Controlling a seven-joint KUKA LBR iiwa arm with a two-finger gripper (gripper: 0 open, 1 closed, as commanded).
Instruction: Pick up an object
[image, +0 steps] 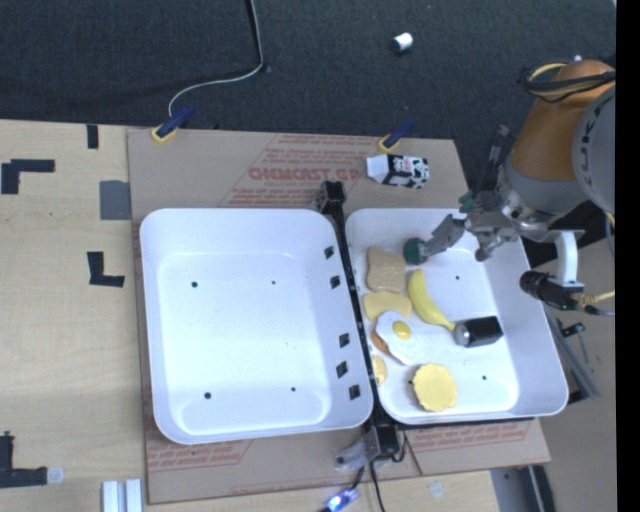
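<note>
the left bin (240, 320) sits on a brown cardboard sheet (290, 170) with red print, laid over a pale wooden bench (60, 300) that carries dark tape marks. behind the bench lies dark carpet (120, 50) with a thin white cable (235, 75) running to a blue-and-yellow clamp (172, 124).

the right bin (500, 310) touches the left bin along a black hinged seam. in it, from the seam outward: a tan bread slice (384, 268), a second tan piece (386, 305) below it, a toy fried egg (399, 335), a yellow banana (428, 300), a round yellow piece (434, 387) near the front wall, and a black cylinder with a silver end (478, 331).

a small green object (414, 250) lies just above the banana, touching the tip of one grey finger. the gripper (460, 240) hangs over the bin's back right part with its fingers spread apart, nothing clamped between them; the green object sits at its left fingertip, the other items lie below and apart from it. a small black-and-white carton (400, 170) lies on the cardboard behind the bin.
</note>
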